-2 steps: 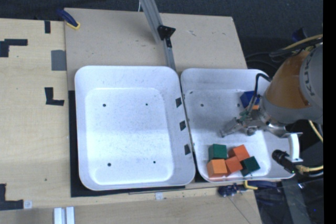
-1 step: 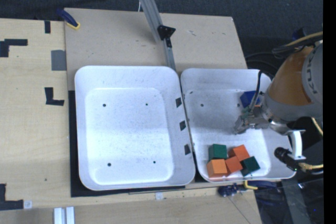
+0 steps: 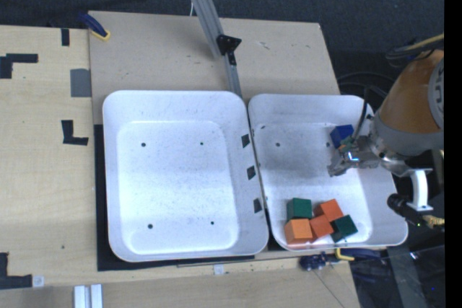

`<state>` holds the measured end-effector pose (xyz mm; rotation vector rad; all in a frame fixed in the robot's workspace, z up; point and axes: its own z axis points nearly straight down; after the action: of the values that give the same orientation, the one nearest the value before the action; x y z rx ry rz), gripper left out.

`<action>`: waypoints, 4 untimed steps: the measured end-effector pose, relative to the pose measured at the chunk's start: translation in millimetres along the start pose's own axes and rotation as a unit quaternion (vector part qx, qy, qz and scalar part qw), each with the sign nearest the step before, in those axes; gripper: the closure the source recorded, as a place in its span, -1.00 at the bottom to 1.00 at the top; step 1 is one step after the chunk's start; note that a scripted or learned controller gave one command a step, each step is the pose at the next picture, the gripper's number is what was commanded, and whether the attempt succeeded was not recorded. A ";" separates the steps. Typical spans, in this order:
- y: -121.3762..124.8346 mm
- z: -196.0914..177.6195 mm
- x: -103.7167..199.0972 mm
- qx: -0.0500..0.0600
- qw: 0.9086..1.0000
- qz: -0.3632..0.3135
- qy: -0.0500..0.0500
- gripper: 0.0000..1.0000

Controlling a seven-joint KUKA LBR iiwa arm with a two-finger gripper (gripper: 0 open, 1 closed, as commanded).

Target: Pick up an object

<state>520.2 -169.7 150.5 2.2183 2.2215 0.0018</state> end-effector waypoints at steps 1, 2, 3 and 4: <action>1.0 -54.2 10.7 -0.001 1.000 -0.001 0.000 1.00; 8.8 -108.5 19.1 -0.001 1.000 -0.001 0.000 1.00; 8.5 -104.6 71.0 0.002 1.000 -0.002 0.001 1.00; 23.8 -89.7 127.4 0.003 1.000 -0.003 0.001 1.00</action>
<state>543.6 -42.2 240.2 2.2157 2.2314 -0.0024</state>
